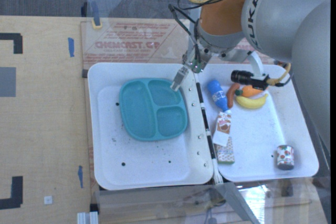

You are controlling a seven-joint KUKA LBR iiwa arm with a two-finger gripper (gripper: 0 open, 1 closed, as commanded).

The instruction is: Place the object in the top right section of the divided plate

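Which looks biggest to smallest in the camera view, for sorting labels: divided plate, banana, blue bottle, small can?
1. Teal divided plate, by far.
2. Banana and blue bottle look about alike, so unranked.
3. Small can.

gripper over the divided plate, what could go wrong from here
1. The gripper hangs at the teal divided plate's upper right rim; coming down there could clip the rim and shift the plate in the left bin.
2. The blue bottle, carrot, banana, carton and can lie in the right bin, so the section may go unfilled.
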